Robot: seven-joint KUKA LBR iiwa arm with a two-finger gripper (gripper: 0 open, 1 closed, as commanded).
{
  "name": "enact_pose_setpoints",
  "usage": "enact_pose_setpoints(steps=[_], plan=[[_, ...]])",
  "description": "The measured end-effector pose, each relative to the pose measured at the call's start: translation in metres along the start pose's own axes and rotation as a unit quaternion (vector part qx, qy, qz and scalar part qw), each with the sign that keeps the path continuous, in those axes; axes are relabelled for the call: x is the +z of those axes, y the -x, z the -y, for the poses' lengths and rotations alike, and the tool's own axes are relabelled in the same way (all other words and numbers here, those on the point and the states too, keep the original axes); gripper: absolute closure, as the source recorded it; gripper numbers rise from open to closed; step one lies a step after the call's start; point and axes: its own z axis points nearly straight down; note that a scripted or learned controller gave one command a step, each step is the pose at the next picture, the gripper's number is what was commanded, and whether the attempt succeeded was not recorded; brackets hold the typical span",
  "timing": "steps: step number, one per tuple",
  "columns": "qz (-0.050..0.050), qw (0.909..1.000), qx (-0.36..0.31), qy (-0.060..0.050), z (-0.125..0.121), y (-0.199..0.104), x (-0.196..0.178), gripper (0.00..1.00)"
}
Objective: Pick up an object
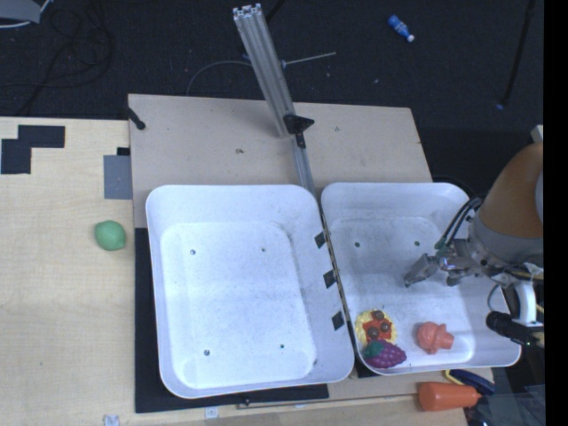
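Note:
The right bin [390, 204] holds three small things near its front edge: a yellow toy with red and dark spots [375, 325], a purple bunch of grapes [386, 355] touching it, and a salmon-pink toy [433, 336]. My gripper [431, 280] hangs over the middle right of this bin, above and behind those things. It is open, with one finger [417, 276] slanting down to the left and nothing between the fingers. The pink toy lies about a hand's width in front of it.
The left bin [169, 204] stands beside the right one, joined by black clips. An orange object [448, 396] lies outside the right bin's front edge. A green ball [110, 235] rests on the wooden bench far left. An aluminium rail [271, 69] slants behind the bins.

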Motion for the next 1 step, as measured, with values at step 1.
enact_pose_setpoints(steps=[1], plan=[[0.001,1.0,0.001,0.002,-0.0008,0.0014,-0.0127,1.0]])
